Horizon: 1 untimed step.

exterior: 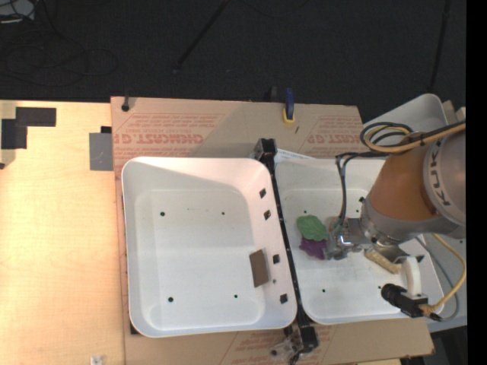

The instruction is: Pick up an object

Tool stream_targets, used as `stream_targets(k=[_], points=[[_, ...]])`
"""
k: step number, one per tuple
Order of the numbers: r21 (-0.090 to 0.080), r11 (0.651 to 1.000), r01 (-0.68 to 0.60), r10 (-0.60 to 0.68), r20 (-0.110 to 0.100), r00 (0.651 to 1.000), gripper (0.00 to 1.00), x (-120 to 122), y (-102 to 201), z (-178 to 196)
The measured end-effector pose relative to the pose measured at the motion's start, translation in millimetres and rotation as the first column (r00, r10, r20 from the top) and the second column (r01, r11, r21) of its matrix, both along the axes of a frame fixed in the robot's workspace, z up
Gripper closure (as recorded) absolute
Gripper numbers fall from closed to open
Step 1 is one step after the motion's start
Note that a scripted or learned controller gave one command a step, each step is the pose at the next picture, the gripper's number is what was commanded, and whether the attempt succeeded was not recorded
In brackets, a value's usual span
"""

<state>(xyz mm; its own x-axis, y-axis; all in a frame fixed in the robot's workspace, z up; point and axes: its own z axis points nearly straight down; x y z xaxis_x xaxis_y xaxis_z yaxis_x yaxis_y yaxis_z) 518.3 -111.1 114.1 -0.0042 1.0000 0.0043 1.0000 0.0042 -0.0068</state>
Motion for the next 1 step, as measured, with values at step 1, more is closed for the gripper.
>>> stream_targets(k=[1], points=[[-0.002, 1.0, 0.006, -0.006, 0.001, 1.0, 1.0, 1.3, -4.5, 9.0]])
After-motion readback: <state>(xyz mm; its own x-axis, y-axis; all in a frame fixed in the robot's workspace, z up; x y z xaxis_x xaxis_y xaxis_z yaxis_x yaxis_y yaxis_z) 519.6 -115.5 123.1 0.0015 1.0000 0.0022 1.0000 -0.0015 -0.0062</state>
